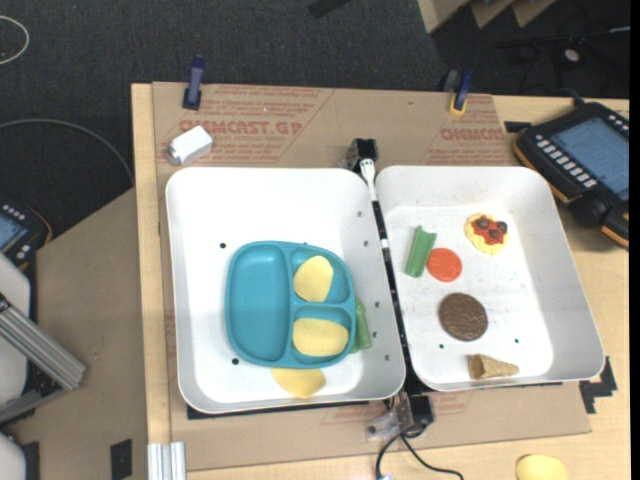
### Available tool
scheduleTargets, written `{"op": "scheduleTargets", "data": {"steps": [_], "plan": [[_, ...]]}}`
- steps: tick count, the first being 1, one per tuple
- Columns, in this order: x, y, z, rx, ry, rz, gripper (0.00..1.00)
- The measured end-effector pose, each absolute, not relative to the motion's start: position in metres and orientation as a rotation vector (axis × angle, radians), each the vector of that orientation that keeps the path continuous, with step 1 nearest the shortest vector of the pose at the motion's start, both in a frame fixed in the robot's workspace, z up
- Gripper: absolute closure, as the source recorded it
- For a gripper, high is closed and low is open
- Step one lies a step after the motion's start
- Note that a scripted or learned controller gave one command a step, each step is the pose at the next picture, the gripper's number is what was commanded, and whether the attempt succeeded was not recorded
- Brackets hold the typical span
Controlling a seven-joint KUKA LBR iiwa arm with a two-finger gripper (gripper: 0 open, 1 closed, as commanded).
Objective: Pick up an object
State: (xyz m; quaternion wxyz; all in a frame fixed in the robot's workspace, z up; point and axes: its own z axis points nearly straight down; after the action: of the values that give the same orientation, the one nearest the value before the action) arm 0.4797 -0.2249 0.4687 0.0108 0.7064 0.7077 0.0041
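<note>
Camera view: the task names no particular object, so we log the candidates by bin. The right bin holds five small toy food pieces lying well apart or nearly so: a green stick, its long axis running near-to-far with a slight lean; an orange disc just beside its lower end, possibly touching; a small yellow round with red toppings toward the far right; a brown disc near the middle; and a tan wedge by the near rim. The left bin holds a teal divided plate with one yellow piece in its upper right compartment and another in the lower right one. A third yellow piece lies on the bin floor against the plate's near rim. Since the arm enters from the right, we judge the right bin's pieces the nearer ones, and the brown disc the most isolated. Hard to make out: a green sliver wedged at the plate's right edge, mostly hidden; we cannot tell whether the third yellow piece tucks under the plate. A yellow object off the bench is cut off by the bottom edge.
</note>
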Motion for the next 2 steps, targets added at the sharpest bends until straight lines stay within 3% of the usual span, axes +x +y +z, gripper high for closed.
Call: {"op": "scheduleTargets", "data": {"steps": [1,2], "plan": [[0.476,-0.222,0.187,2.234,2.231,-0.009,0.00],[0.481,-0.224,0.280,2.213,2.216,0.005,0.00]]}}
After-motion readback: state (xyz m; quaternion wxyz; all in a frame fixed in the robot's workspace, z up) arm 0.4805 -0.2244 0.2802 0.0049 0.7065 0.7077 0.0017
